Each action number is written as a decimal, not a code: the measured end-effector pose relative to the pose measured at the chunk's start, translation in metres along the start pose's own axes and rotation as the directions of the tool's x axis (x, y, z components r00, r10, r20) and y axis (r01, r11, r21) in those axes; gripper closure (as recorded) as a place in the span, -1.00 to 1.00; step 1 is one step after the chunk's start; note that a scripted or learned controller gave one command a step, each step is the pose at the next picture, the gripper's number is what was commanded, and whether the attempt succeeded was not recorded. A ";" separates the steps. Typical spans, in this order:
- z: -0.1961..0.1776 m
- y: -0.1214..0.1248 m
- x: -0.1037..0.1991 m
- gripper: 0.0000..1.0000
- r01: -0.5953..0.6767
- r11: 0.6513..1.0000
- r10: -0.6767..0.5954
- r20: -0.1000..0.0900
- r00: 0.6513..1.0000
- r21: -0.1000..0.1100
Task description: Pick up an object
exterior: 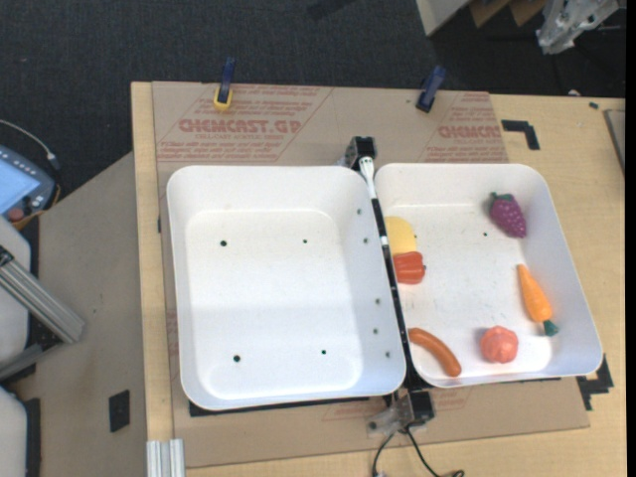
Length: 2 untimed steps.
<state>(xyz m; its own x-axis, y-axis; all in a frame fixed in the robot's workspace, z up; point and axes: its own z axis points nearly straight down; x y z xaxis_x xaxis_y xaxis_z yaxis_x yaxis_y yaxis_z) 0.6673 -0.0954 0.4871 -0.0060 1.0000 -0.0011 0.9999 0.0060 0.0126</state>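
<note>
All the pickable things lie in the right bin (556, 266), which sits toward the table's right edge; the left bin (199, 266) beside it has only its white floor and a few dark holes. Counted: one grape bunch (508, 214) near the bin's far right corner, one carrot (534, 297) along its right wall, one tomato (500, 344) near its front edge, one sausage (435, 351) at its front left corner, and against the dividing wall a yellow piece (399, 234) touching a red piece (408, 267). That makes six things, two bins.

They look like small toy foods, so likely light, stiff and smooth, apt to slip or roll when squeezed. The carrot and sausage are long and thin: best taken across the middle, with the pincer closing over the narrow width. The tomato is round and could squirt out; it wants a centred grip. The two pieces by the wall leave little room on that side, so they are the poorer choice.

At the far right corner a metal part (576, 13) shows; I cannot tell whether the pincer is apart or together.
</note>
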 end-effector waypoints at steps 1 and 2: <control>-0.030 0.000 0.039 1.00 -0.002 1.000 0.002 0.000 1.000 0.004; -0.050 -0.008 0.065 1.00 -0.003 1.000 0.003 0.000 1.000 0.005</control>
<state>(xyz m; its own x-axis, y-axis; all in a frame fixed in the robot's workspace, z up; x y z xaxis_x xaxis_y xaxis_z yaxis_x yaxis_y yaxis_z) 0.6582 -0.0304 0.5372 -0.0027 1.0000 -0.0008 1.0000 0.0027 0.0077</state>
